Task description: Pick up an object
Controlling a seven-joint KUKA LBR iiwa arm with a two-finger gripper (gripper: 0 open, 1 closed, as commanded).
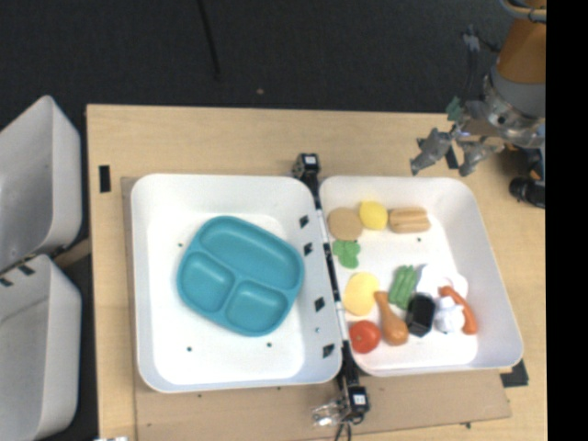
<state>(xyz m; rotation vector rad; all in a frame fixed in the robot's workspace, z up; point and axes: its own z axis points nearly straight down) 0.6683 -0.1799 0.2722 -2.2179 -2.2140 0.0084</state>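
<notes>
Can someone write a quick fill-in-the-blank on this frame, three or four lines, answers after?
1. The blue divided plate lies in the ____ bin.
2. The red tomato sits in the right bin near its ____ edge.
3. The gripper hovers beyond the right bin's ____ rim.
4. The plate has ____ compartments.

Answers: left; front; far; three

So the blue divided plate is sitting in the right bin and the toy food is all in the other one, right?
Not quite. The camera view shows the blue divided plate in the left bin; the toy food is all in the right bin.
</notes>
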